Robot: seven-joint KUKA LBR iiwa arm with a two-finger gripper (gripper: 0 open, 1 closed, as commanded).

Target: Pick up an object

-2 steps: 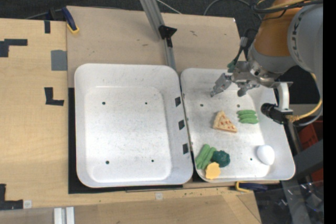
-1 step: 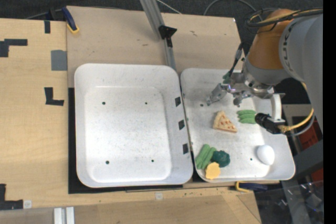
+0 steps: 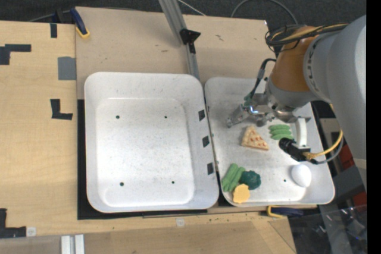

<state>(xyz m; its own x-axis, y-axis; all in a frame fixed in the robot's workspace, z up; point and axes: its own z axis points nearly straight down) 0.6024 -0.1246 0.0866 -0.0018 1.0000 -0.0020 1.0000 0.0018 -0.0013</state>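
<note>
In the right bin (image 3: 226, 92), my gripper (image 3: 246, 120) hangs open over bare floor with nothing between its fingers. An orange-yellow pizza-slice wedge (image 3: 255, 140) lies just below and to the right of it, apart from the fingertips. Light green bean-like pieces (image 3: 280, 130) rest to the right of the wedge, under the wrist. Near the bin's front edge are a green pea pod (image 3: 233, 176), a dark green lump (image 3: 252, 179) and a yellow piece (image 3: 241, 193). A white egg-shaped object (image 3: 300, 175) sits at the front right.
The left bin (image 3: 143, 140) stands beside the right one, with black clips on the shared rim (image 3: 205, 140). A slanted metal pole (image 3: 172, 9) comes down at the back of the bins. A black and yellow cable (image 3: 309, 154) runs along the right bin's right side.
</note>
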